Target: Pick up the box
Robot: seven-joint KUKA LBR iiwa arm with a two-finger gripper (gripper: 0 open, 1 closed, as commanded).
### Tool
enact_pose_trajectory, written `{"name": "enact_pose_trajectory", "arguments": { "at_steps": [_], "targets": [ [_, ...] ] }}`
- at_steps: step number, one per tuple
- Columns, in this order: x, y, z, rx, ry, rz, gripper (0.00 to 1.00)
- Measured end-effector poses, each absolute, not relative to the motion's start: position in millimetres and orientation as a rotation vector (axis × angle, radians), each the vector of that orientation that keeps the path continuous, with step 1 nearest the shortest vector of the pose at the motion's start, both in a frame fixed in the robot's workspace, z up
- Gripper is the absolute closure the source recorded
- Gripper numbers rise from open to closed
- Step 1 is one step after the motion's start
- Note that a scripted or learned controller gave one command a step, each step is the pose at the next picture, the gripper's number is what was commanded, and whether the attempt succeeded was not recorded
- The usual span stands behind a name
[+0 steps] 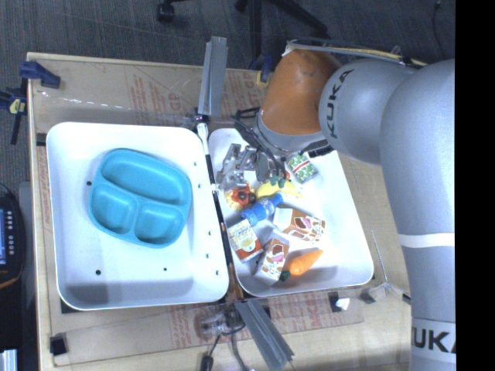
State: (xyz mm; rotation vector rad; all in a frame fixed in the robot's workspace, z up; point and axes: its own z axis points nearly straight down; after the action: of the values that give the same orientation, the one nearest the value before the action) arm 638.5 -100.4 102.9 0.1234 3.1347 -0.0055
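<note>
The box (301,226), white with brown print, is lying in the right bin (358,247), touching a blue bottle (262,207), a carrot (302,262) and small cartons (244,240). The left bin (69,207) is holding a blue divided tray (140,197). The gripper (246,163) is hanging over the right bin's far left corner, near the box; whether it is released or clenched cannot be told.

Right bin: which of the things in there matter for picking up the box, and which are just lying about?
For the job:
- boxes: one at the bin's middle, two small ones near the front, one green-and-white by the arm
- gripper, above the back of the pile

Just lying about:
- blue bottle
- carrot
- blue tray in the left bin
</note>
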Motion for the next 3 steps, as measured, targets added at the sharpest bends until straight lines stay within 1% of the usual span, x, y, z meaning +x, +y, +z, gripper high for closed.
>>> {"name": "enact_pose_trajectory", "arguments": {
  "at_steps": [1,2,3],
  "targets": [
    [638.4,-100.3,102.9,0.124,3.135,-0.006,0.0],
    [639.3,-99.6,112.3,0.119,3.135,-0.006,1.0],
    [639.3,-99.4,112.3,0.119,3.135,-0.006,0.0]
  ]
}}
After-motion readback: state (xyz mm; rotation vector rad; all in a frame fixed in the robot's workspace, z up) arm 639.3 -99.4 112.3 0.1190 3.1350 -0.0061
